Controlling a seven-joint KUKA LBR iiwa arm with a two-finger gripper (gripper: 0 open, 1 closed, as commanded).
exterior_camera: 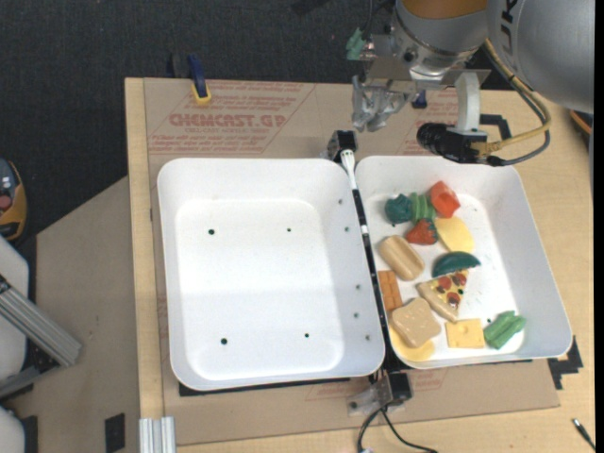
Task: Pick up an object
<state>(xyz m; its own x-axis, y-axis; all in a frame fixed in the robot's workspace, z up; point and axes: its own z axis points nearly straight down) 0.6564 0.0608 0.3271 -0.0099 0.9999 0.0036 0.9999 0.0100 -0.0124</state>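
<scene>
Gripper (376,113), finger state impossible to tell, should descend squarely over the toy food (437,262) below and right of it, avoiding the bin (543,253) wall.

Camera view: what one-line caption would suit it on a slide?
Robot arm's gripper hovers behind two white bins; the right bin holds toy food.
</scene>
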